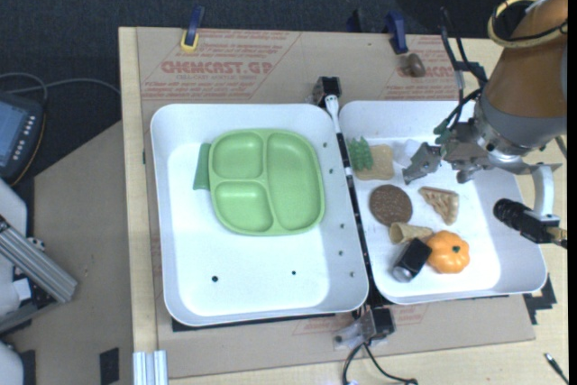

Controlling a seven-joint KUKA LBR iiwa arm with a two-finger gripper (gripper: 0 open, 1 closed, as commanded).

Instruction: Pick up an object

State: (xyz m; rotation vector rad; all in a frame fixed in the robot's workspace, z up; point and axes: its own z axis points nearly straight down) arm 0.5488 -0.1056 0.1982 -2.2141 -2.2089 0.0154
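Overhead, the table (270, 59) is carrying two white bins side by side. The left bin (180, 221) is holding a green divided plate (267, 180). The right bin (518, 261) is holding the loose things: an orange pumpkin (448, 252) touching a black block (412, 260), a brown round cookie (390, 205), a tan wedge (442, 202), a beige slice (382, 162) and a green leafy piece (361, 154). The hand (433, 162) is hovering over that bin's upper middle, fingers spread and gripping nothing.
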